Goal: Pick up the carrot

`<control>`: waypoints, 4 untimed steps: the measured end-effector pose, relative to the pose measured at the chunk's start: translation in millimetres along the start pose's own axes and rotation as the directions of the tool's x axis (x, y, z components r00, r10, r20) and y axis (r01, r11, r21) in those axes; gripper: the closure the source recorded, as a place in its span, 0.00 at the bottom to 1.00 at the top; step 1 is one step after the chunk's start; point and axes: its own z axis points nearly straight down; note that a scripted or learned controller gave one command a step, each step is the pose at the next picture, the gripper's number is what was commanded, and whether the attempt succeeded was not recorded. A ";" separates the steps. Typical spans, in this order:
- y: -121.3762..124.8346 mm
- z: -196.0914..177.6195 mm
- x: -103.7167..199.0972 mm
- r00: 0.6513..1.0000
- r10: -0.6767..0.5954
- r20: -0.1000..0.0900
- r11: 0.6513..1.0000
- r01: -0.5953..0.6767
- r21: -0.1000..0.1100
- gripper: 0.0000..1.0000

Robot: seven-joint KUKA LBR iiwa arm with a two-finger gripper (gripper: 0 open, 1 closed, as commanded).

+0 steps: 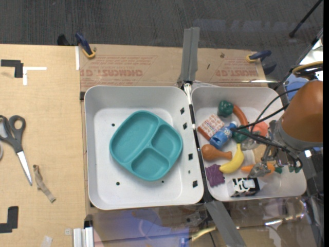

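The carrot (239, 116) is an orange stick with a dark green top, lying at the back of the right bin (288, 189) beside a striped snack box (211, 125). My gripper (265, 166) hangs low over the front right part of that bin, under the orange-banded wrist (307, 112). It is well in front of and to the right of the carrot, apart from it. A small orange piece (248, 168) lies just left of the gripper, and cables and the wrist hide the gripper tips.
The right bin also holds a blue bottle (223, 135), a drumstick (213, 152), a banana (234, 159), purple grapes (215, 175) and a black-and-white item (244, 186). A teal divided plate (146, 145) lies in the left bin (95, 189). Scissors (15, 138) rest on the bench.
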 end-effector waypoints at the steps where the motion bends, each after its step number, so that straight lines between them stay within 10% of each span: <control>1: 7.5 16.8 -57.9 0.992 -0.118 -0.047 0.993 0.118 -0.019 0.00; 2: 7.5 9.2 -3.5 0.992 -0.127 -0.026 0.992 0.127 -0.013 0.00; 3: 8.7 1.2 -3.3 0.991 -0.133 -0.032 0.991 0.133 -0.015 1.00; 4: -44.3 -16.8 12.7 0.976 -0.213 -0.046 0.977 0.212 -0.024 1.00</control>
